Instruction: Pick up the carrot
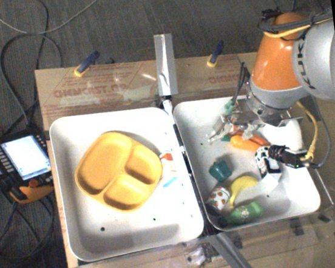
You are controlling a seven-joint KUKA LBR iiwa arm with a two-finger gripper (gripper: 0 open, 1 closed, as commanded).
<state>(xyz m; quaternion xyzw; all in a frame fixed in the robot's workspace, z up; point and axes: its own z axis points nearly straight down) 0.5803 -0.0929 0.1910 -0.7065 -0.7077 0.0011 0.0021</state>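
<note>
Carrot (pixel 248 142) lies in the right bin (pixel 299 202), long axis slanting from upper left to lower right, directly under the claw (pixel 235 128); claw state cannot be told. Below the claw: teal cup (pixel 220 170), banana (pixel 243 188). Left bin (pixel 82 233) holds a yellow divided plate (pixel 118 170). Cardboard (pixel 106 89) covers the bench.
</note>
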